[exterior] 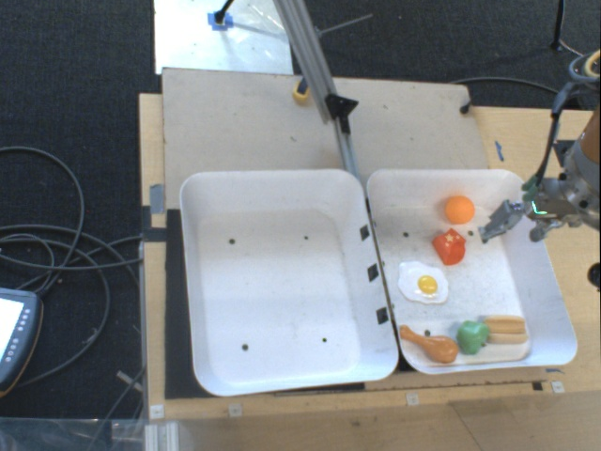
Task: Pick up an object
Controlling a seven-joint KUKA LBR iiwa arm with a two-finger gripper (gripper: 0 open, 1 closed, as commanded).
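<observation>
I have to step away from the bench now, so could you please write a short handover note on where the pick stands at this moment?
Gripper: over the right bin, near its right wall, with nothing seen between its fingers.
Things, all lying in the right bin: orange ball at the far end, red piece just below it, fried egg in the middle, and chicken drumstick, green piece and hot dog along the near wall.
Done: nothing lifted yet.
Left: close on one object and raise it; the orange ball and red piece look nearest to the gripper.
</observation>
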